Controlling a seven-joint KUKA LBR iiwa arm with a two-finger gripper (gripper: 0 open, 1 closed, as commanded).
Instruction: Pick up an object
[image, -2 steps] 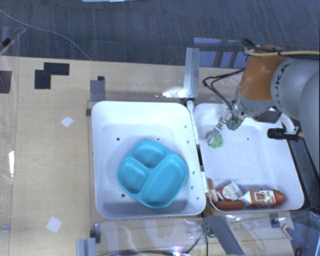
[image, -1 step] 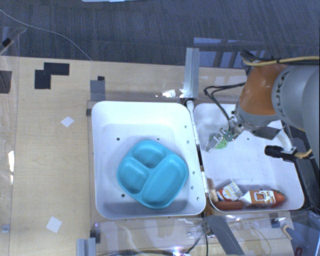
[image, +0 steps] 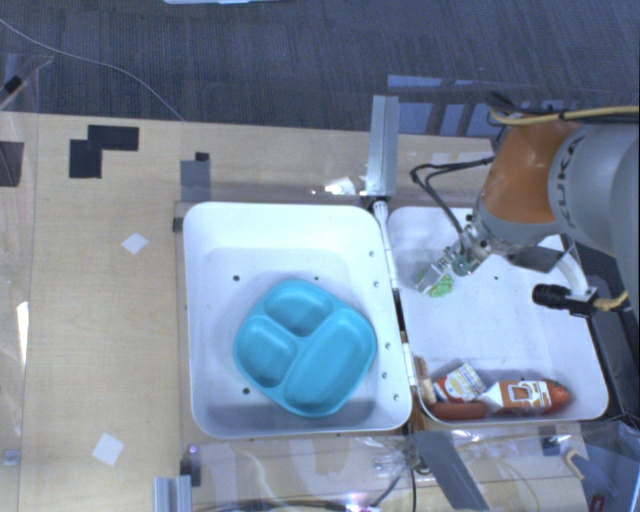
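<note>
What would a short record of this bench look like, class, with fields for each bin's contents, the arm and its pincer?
left bin: white, shallow; holds a blue plastic plate with three compartments
right bin: white, shallow; a small pile of food-like items along the near edge, among them a red sausage-shaped one and a small carton
arm: grey with an orange band, reaching in from the right
pincer: low over the far left part of the right bin, beside a small green object
grasp: cannot tell

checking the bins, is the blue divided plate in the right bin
No, the blue divided plate lies in the left bin, while the right bin holds the small packaged items along its near edge.
</note>
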